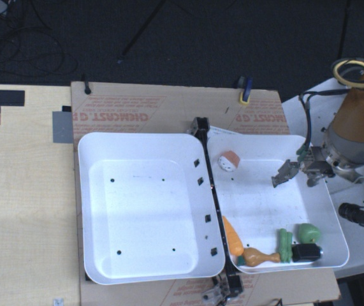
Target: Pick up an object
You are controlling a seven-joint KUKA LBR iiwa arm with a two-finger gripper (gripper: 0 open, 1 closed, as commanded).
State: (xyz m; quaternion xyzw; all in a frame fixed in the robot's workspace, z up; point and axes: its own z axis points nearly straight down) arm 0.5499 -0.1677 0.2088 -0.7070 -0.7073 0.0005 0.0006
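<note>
Nothing picked yet: hand (291,172) hovering apparently open and unladen over right bin (264,190), objects heaped by its near edge, carrot (232,236) included, grasp pending.

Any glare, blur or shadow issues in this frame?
Camera view: the two shallow white bins are bright and nearly washed out under even light, with soft shadows along their inner walls; the pincer looks slightly blurred and dark; the small orange-and-white cylinder and the orange carrot-shaped toy read clearly; the background above the bench is almost black.
</note>
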